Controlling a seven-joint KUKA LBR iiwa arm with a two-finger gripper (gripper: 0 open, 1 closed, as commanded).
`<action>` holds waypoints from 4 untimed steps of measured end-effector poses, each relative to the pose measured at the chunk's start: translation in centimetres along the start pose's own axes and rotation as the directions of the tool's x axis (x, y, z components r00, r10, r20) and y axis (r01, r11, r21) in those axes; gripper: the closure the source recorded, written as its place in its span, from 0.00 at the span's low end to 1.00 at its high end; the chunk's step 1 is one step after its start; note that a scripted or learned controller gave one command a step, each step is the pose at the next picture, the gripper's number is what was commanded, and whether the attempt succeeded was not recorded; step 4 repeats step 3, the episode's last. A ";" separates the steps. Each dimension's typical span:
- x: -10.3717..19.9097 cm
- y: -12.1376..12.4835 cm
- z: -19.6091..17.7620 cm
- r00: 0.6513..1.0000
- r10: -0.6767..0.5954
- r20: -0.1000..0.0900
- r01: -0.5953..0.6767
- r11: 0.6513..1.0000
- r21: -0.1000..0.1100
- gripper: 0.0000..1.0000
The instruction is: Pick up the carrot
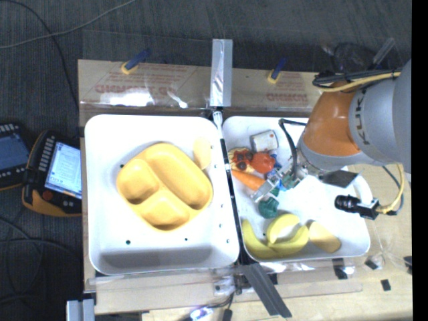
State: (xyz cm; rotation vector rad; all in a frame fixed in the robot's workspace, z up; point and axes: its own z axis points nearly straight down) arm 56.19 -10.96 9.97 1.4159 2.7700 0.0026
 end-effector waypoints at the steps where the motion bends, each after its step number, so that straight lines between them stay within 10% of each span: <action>1: -2.2 3.6 0.1 0.994 0.104 -0.014 -0.104 0.995 0.013 0.00; 2: -3.0 3.9 -1.5 0.995 0.104 0.005 -0.104 0.995 -0.002 1.00; 3: -1.7 11.6 -7.8 0.981 0.194 -0.022 -0.194 0.981 0.028 1.00; 4: -1.7 11.6 -7.8 0.981 0.194 -0.022 -0.194 0.981 0.028 1.00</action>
